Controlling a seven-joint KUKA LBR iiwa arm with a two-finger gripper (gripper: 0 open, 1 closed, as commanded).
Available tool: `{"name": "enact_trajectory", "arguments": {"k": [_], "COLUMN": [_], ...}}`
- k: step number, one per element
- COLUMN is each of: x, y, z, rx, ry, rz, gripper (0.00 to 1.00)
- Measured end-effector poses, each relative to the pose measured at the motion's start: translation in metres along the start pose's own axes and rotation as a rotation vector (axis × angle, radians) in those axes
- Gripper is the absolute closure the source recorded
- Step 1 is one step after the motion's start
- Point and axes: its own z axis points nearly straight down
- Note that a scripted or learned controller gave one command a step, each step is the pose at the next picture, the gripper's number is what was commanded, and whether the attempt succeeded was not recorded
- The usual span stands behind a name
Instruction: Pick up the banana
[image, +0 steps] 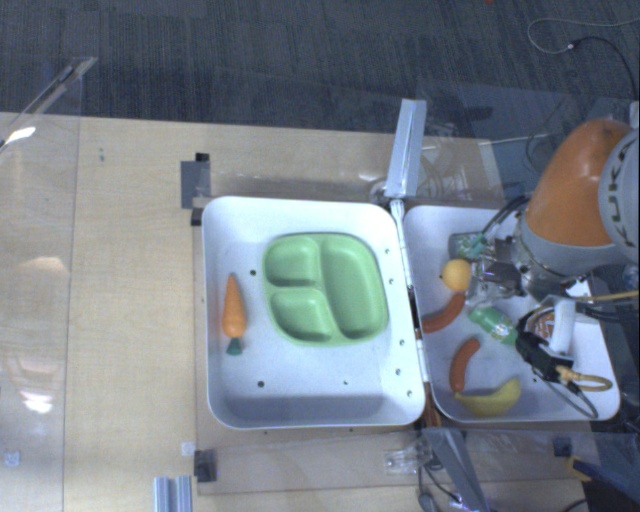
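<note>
Pale wood surface (100, 300) with two white bins side by side, left bin (300, 405) holding a green divided tray (325, 285) and a carrot (233, 310) at its 9 o'clock. Right bin (430, 225) has the banana (490, 398) down at 6 o'clock by the front wall, a red sausage (460, 363) just beside it at 10 o'clock. Arm's jaws (495, 280) hang over the bin's middle, well up from the banana; can't tell if they're wide or narrow, too cluttered. Banana looks like a light plastic toy, stiff and kinda slick, so I'd pinch across the fat middle of the curve, not the tapering ends.
</note>
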Motion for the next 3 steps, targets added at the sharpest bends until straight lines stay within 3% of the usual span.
{"name": "enact_trajectory", "arguments": {"k": [1, 2, 3], "x": [0.003, -0.007, -0.078], "y": [0.057, 0.059, 0.012], "z": [-0.009, 0.007, 0.006], "rx": [-0.001, 0.001, -0.001], "ry": [-0.001, -0.002, -0.001], "rz": [0.203, 0.599, 0.42], "gripper": [1.0, 1.0, 1.0]}}
